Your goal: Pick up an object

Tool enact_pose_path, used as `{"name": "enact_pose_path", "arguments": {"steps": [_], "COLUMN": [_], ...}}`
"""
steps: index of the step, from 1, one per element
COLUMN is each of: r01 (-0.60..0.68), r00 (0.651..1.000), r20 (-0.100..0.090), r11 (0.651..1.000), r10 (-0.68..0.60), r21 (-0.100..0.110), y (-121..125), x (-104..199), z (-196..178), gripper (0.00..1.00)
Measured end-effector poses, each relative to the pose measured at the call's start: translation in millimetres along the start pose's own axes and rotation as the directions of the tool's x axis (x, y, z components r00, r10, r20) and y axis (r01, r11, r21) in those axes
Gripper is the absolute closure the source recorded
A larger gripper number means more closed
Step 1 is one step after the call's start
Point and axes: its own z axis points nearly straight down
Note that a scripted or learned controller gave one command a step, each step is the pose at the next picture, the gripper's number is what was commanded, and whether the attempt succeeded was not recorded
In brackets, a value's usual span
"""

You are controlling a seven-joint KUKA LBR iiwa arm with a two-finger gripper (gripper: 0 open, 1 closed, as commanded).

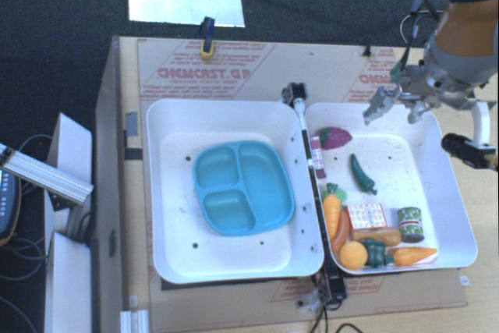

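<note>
Gripper [398,105] over far rim of right bin [452,191], fingers spread, nothing between. Green cucumber [362,173] lies mid-bin, long axis running far-left to near-right. Blue tray [243,187] in left bin [175,246].

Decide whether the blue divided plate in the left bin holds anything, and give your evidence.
Empty. The blue divided plate lies flat in the left bin, and all three of its compartments show bare blue surface.

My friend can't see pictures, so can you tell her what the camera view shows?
A grey and orange robot arm holds its open gripper above the far edge of the right bin, gripping nothing. That bin holds toy food: a purple vegetable, a green pepper, carrots and a can. The left bin holds a blue divided plate.
</note>
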Motion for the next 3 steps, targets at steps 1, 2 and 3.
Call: {"name": "enact_pose_path", "arguments": {"steps": [1, 2, 3], "r01": [-0.002, -0.002, -0.002], "r00": [1.000, 1.000, 1.000], "r20": [0.000, 0.000, 0.000], "r11": [1.000, 1.000, 1.000], "r10": [0.002, 0.002, 0.002], "r21": [0.002, 0.000, -0.002], "y": [-30.3, -33.6, -32.8], "x": [-24.0, -12.1, -12.2], "z": [89.4, 186.6, 175.9], "gripper": [0.00, 0.00, 1.00]}}
